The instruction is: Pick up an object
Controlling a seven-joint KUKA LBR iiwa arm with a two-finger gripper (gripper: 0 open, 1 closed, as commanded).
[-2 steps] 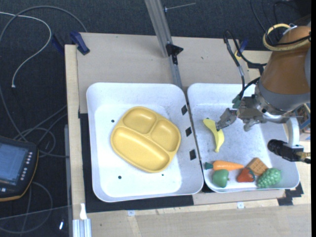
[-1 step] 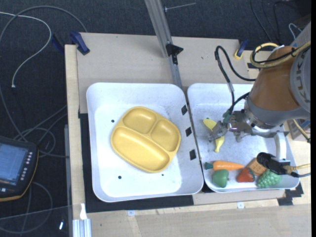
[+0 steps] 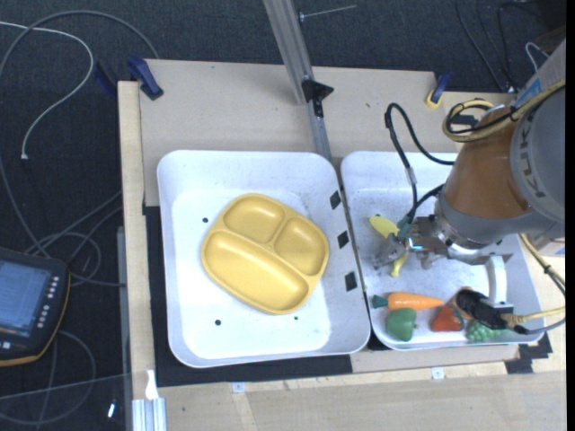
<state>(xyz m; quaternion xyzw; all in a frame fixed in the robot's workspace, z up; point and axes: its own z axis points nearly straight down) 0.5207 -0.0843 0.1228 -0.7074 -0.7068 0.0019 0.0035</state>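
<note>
My gripper [image 3: 395,259] hangs low over the left part of the right bin [image 3: 422,173]. A yellow toy [image 3: 384,226] lies just beyond it, touching or nearly touching it. An orange carrot [image 3: 415,301] lies in front of the gripper, by the bin's near edge. A green pepper [image 3: 402,324] sits right below the carrot. A red toy [image 3: 446,320] and a small green leafy toy [image 3: 482,333] lie further right along the same edge. Nothing shows as held.
The left bin [image 3: 180,241] carries a yellow divided plate [image 3: 265,252] at its middle. A grey metal post [image 3: 292,34] slants down to the gap between the bins. The arm's orange and grey body [image 3: 490,178] covers the right bin's right half.
</note>
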